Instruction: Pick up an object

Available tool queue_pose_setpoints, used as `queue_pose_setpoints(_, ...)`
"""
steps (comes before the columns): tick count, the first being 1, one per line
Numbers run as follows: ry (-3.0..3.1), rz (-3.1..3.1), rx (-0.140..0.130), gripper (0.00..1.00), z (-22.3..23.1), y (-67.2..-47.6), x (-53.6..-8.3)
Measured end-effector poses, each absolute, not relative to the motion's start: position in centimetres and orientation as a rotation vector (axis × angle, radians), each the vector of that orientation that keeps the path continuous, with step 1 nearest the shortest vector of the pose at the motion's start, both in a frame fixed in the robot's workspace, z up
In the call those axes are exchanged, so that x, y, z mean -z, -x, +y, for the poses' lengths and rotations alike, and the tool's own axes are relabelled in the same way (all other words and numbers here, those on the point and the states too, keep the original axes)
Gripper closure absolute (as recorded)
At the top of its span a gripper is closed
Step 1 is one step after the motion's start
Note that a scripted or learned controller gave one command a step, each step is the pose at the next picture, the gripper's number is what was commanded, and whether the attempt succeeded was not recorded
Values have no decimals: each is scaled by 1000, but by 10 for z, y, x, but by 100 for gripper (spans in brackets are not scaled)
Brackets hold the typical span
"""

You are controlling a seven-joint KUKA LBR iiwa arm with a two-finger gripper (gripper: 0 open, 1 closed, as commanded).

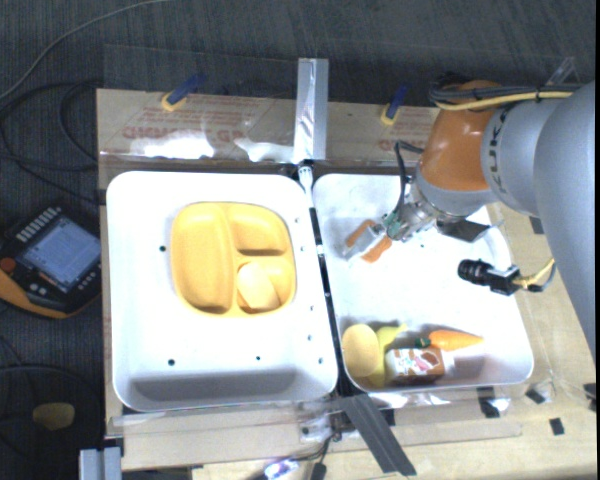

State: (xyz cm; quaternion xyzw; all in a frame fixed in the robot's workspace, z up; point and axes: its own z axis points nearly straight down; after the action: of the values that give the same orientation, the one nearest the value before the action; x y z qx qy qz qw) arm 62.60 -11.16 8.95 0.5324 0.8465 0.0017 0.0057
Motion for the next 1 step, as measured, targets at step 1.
queue_pose_setpoints(1,-1666,2648,-13,100,-111,-627,-100)
